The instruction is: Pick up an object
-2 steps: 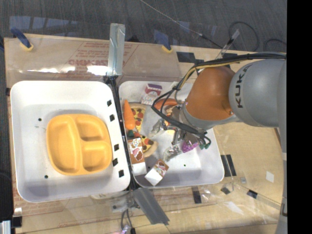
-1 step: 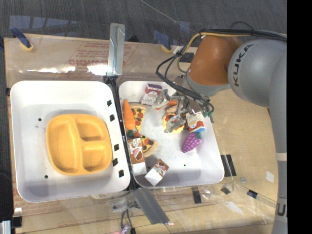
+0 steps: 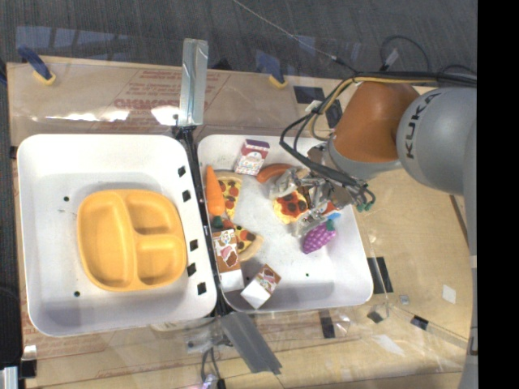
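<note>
Robotics lab: KUKA arm (image 3: 430, 136) over taped bench (image 3: 422, 241), two white bins (image 3: 40, 241), toy food, grey carpet (image 3: 97, 6).

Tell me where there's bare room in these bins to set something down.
Left bin: bare floor rings the yellow tray, widest along the top. Right bin: the bottom right corner, below the purple grapes, is free. Its middle and left side are crowded with toys beside the gripper.

Even overhead light, soft shadows, slight blur (perhaps glare on the plastic sheeting (image 3: 113, 96)).
</note>
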Robot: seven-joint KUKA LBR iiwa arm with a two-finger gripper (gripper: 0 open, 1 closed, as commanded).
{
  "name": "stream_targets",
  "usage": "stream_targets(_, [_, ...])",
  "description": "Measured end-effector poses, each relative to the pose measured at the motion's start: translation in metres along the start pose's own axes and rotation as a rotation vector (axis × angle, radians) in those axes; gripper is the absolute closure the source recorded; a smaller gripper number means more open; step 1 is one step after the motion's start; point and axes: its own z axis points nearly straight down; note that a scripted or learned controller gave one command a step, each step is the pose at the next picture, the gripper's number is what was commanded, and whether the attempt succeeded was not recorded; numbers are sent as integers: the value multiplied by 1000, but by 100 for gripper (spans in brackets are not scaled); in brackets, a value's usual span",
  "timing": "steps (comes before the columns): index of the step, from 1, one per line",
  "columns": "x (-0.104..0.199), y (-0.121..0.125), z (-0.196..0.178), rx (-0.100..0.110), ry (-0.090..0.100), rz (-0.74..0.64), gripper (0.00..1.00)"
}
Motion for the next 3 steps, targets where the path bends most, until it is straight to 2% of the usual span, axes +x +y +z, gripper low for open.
stream_targets(1, [6,20,1,-2,1,-231,0])
stream_targets(2, [35,17,1,-2,1,-324,0])
stream_targets(3, [16,10,-1,1,-3,-485,0])
